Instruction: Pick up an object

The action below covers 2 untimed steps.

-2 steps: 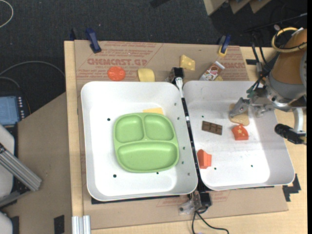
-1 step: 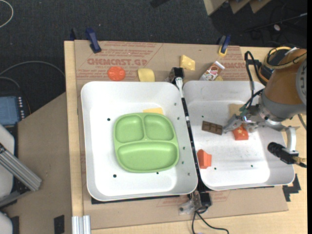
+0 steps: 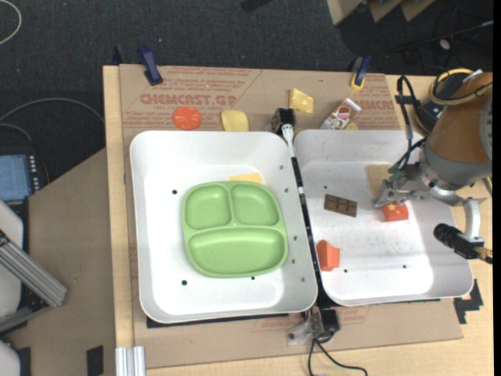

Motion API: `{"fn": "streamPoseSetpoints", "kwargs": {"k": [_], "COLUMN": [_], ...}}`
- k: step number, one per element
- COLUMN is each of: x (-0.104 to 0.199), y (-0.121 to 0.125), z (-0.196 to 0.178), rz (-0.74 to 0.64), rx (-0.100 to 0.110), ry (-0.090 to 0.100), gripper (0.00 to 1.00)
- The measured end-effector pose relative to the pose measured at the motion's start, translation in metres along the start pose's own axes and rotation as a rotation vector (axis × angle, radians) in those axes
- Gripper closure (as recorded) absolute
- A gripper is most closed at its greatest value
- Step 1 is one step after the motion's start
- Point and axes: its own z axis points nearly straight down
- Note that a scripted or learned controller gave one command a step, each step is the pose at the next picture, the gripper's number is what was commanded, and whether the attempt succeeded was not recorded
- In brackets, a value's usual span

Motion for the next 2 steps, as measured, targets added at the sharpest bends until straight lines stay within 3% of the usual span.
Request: {"fn": "streamPoseSetpoints", "kwargs": {"k": [1, 2], "x": [0.057, 0.142], "y": [0.006, -0.034], "z": [-0.043, -0.091], "rz": [-0.007, -0.009], "rx": [-0.004, 0.003], "ry": [0.0, 0.004], "gripper": [1.0, 1.0]}}
